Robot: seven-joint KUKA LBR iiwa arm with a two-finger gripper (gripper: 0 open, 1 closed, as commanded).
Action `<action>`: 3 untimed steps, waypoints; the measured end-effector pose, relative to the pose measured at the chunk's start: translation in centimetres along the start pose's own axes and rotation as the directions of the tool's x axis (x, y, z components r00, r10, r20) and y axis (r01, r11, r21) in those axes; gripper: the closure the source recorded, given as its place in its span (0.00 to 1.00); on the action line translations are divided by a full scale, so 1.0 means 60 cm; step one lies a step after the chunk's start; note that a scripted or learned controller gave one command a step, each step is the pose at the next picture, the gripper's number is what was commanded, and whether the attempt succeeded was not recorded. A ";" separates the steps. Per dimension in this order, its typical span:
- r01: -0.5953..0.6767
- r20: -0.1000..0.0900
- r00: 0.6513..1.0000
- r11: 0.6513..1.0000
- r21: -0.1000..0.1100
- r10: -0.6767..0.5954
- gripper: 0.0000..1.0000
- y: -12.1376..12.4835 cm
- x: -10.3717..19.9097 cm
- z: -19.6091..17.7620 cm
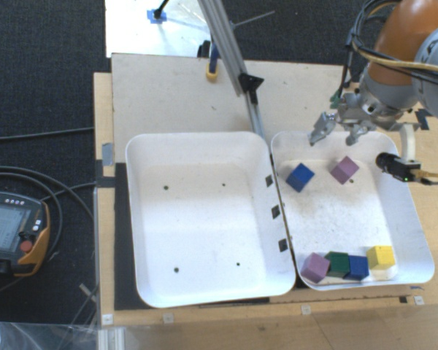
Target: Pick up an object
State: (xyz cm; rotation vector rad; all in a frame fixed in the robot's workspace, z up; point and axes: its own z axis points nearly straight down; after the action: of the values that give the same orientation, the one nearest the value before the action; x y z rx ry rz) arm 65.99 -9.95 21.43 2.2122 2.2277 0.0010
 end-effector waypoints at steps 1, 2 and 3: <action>-0.004 -0.003 1.000 1.000 0.004 0.004 0.00 -0.018 0.014 0.211; -0.005 -0.002 1.000 1.000 0.003 0.005 0.00 -0.046 0.033 0.206; -0.005 -0.002 1.000 1.000 -0.003 0.005 1.00 -0.043 0.032 0.186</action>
State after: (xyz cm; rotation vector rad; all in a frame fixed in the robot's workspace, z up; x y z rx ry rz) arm 63.41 -8.06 10.24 2.2175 2.2216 0.0059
